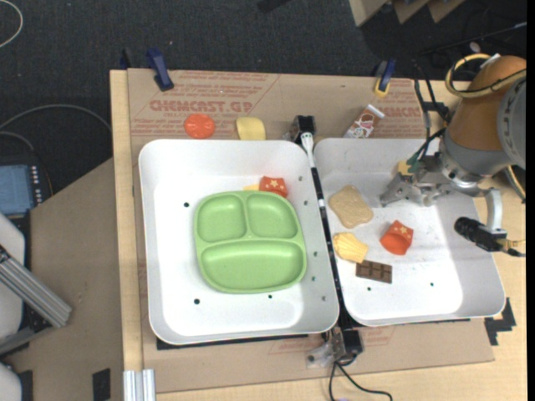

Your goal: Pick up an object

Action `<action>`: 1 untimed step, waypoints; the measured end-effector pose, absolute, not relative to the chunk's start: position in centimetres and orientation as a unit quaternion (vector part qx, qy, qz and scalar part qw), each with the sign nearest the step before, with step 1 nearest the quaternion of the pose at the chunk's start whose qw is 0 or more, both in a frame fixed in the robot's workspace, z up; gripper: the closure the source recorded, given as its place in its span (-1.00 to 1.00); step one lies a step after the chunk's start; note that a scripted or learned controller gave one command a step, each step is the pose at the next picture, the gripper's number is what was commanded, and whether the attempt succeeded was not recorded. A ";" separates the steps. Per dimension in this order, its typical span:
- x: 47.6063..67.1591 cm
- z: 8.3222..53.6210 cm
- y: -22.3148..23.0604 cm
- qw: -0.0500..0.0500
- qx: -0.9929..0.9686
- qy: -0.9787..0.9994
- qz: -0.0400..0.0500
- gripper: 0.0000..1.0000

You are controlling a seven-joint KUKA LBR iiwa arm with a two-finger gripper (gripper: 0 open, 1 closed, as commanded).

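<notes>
The right white bin [476,299] holds four loose things, the left white bin [159,224] two. Nearest the camera in the right bin lies one dark brown chocolate-bar piece [374,271], below and left of the gripper [408,188], close to the bin's near left part, with bare white floor running off to its right toward the near rim. Just above it sits one yellow ridged shell-shaped pastry toy [349,246], touching or almost touching the divide between the bins. One red strawberry-like block [397,237] rests below the gripper, a little apart from it, with open floor on its right. One tan bread-slice toy [350,206] lies left of the gripper, near the divide. The gripper's grey metal fingers hang low over the far middle of this bin, spread apart with nothing between them. Far to its left, one green three-compartment plate [249,242] fills the left bin's centre, and one red-and-yellow block [272,186] sits at the plate's far edge.
</notes>
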State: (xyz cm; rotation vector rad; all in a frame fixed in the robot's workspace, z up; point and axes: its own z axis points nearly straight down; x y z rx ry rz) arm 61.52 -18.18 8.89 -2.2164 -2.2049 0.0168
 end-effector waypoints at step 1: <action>53.7 8.3 -14.3 0.004 -0.708 -0.707 0.002 -1.00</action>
